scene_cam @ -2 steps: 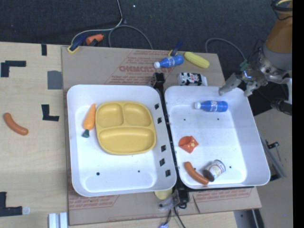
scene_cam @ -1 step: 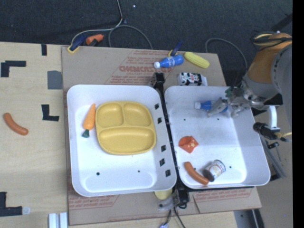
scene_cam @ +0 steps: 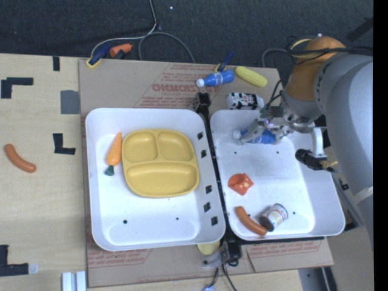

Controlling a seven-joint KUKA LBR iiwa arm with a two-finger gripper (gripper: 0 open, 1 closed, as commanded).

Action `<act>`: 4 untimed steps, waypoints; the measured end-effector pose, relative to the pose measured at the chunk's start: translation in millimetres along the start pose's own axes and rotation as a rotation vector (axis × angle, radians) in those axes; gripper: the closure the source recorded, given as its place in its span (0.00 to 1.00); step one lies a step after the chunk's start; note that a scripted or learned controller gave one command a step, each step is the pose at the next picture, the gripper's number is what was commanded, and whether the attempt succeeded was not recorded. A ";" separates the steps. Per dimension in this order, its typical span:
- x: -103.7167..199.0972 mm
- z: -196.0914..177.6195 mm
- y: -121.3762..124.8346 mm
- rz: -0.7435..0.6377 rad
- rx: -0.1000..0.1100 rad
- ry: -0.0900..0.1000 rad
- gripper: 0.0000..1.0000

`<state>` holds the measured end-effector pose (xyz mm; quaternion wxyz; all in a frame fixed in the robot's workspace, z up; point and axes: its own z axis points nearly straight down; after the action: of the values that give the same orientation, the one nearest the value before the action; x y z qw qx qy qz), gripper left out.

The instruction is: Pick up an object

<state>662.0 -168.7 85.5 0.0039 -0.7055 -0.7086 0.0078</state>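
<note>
My gripper (scene_cam: pixel 257 132) sits low over the far end of the right bin (scene_cam: pixel 315 208), reaching in from the right. A blue object (scene_cam: pixel 265 139) lies right under it, partly hidden by the metal of the hand. Whether the blue object is gripped cannot be made out. Nearer the front of the same bin lie a red crumpled piece (scene_cam: pixel 240 183), an orange-red sausage (scene_cam: pixel 250 220) and a small silver can (scene_cam: pixel 275 216) on its side.
The left bin (scene_cam: pixel 145 229) holds a yellow divided plate (scene_cam: pixel 160 162) and a toy carrot (scene_cam: pixel 114 150). Behind the bins lie a blue bottle (scene_cam: pixel 216 79), a yellow piece (scene_cam: pixel 250 76) and a black-and-white item (scene_cam: pixel 244 100). Another sausage (scene_cam: pixel 19 158) lies far left.
</note>
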 end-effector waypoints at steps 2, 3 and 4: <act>38.2 0.4 -1.8 -0.002 -0.003 0.007 0.00; 21.4 0.7 4.1 -0.003 0.005 0.014 0.00; 40.4 -4.7 2.6 0.002 0.000 0.003 0.00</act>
<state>664.6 -128.3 89.9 0.0050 -0.7064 -0.7078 0.0066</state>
